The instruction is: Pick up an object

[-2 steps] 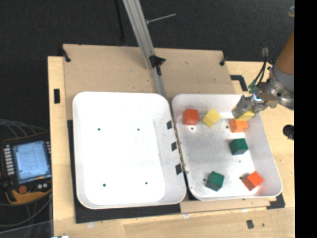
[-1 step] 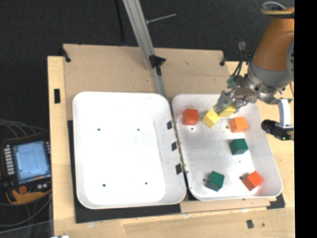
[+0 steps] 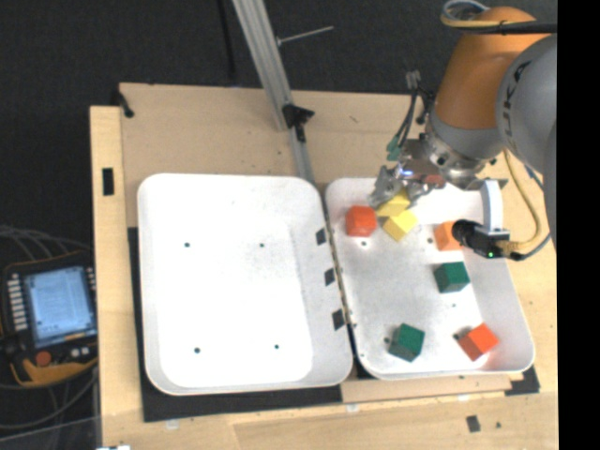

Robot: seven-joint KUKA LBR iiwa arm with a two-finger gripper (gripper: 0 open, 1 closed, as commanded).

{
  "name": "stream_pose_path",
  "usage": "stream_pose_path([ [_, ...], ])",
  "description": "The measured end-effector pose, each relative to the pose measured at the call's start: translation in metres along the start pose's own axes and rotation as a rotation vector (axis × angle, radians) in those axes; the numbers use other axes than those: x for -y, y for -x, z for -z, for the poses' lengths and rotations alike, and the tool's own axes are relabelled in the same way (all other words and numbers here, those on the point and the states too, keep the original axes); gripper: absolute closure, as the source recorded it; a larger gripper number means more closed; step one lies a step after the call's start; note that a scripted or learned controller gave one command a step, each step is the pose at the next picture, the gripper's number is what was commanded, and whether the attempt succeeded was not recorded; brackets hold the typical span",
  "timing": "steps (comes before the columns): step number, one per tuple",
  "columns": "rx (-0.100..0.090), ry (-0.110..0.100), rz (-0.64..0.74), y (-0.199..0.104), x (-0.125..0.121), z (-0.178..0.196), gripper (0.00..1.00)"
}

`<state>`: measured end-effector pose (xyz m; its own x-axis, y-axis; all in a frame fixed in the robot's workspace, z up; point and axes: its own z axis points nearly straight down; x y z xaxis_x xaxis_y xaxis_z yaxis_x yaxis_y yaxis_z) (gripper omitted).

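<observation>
Blocks lie in the right bin (image 3: 502, 293): nearest, a green cube (image 3: 407, 342) and an orange one (image 3: 477, 341); farther in, a second green cube (image 3: 451, 277). Beyond it an orange-red block (image 3: 360, 221) sits left of a small, bright yellow cube (image 3: 398, 221). The hand (image 3: 401, 187) hangs just over the yellow cube; whether its fingers are spread is unclear. The arm hides part of another orange block (image 3: 444, 236)

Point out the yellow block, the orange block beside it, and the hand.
yellow block (image 3: 399, 219): camera view, top face.
orange block (image 3: 360, 221): camera view, top face.
hand (image 3: 396, 188): camera view, between its fingertips.
</observation>
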<state>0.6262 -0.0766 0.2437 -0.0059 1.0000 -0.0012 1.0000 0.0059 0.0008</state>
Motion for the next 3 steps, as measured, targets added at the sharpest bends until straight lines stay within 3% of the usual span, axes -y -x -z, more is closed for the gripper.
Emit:
stream_pose_path([
  [1, -0.002, 0.001, 0.001, -0.054, -0.017, 0.001, 1.00],
  [2, -0.001, -0.002, 0.000, -0.101, -0.012, 0.002, 1.00],
  [3, -0.002, 0.001, 0.001, -0.155, -0.022, 0.007, 1.00],
])
